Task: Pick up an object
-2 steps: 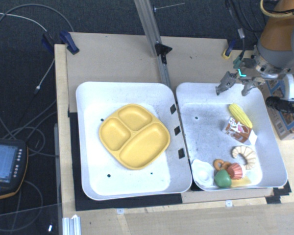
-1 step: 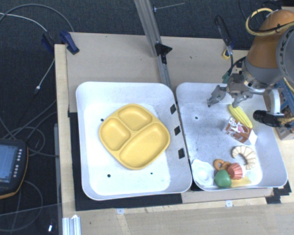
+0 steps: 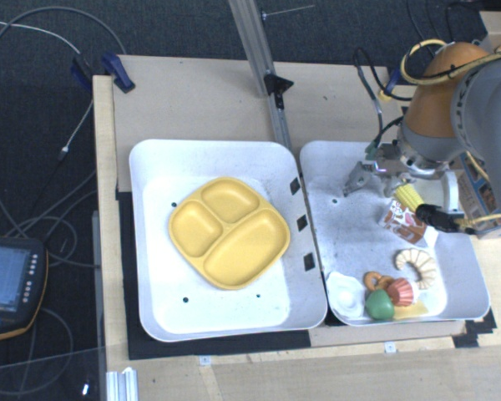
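Claw (image 3: 376, 174) is hanging spread and empty over my right bin (image 3: 351, 232), still needing to drop onto the snack packet (image 3: 403, 217).

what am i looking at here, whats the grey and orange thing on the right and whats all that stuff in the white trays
This is one picture from a camera fixed above a workbench, looking down at a slant. The grey and orange thing is a robot arm reaching in from the right. Its end effector hangs over the right bin; I see nothing held in it.

Two shallow white bins sit side by side. The left bin holds a yellow divided plate. The right bin holds small items near its front and right side: a green ball, a red toy, a ring-shaped pastry toy, a small packet and a white cup. The arm is meant to pick one up.
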You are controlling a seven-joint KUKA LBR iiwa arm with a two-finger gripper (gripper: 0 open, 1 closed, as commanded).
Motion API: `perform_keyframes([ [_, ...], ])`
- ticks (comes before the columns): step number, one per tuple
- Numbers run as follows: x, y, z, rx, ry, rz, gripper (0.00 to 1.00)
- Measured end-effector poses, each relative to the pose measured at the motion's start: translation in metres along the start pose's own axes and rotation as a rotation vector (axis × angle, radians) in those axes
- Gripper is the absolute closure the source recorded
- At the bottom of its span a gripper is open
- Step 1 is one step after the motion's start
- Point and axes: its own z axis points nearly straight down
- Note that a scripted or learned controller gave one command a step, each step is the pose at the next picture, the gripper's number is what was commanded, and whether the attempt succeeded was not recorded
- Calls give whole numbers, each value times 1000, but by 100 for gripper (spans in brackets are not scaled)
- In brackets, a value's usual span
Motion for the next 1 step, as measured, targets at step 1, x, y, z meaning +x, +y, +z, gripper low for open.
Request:
perform_keyframes([
  [1,0,2,-15,-8,-1,-1,100],
])
